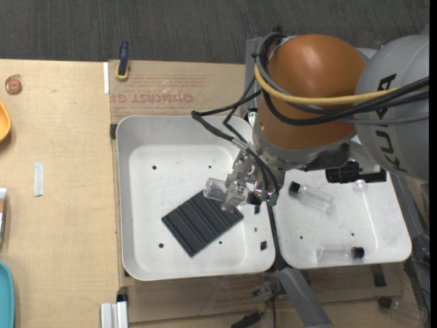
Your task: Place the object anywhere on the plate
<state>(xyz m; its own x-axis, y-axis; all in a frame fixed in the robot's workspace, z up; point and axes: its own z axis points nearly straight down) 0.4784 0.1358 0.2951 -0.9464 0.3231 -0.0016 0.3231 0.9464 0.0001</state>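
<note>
We see the pincer (233,188) low inside the left bin (147,149), close to the wall that bin shares with the right bin (386,227), and the arm's orange band (314,87) bulks above and behind it. Right at the pincer's tip, on its side away from the arm, there is a small clear tube (216,188). The tube looks as if it is touching the pincer, but the shiny metal and the clear plastic run together there. We cannot tell whether the pincer is clamped on the tube or merely resting against it. The dark ribbed plate (196,225) lies flat on the bin floor, below the pincer and stretching away from the arm. Its ridges run at a slant, and its nearest corner sits directly under the tube, so the tube is over or on that corner. A tiny black fleck (263,245) lies on the bin floor beyond the plate, toward the bin's front wall. On the pincer's arm side, across the shared wall, a clear vial with a black cap (311,197) lies near the pincer. A second clear vial (339,253) lies farther from the pincer, by the right bin's front rim. Well apart from the pincer, past the left bin's far corner, a blue clip (123,60) stands on the bench.
</note>
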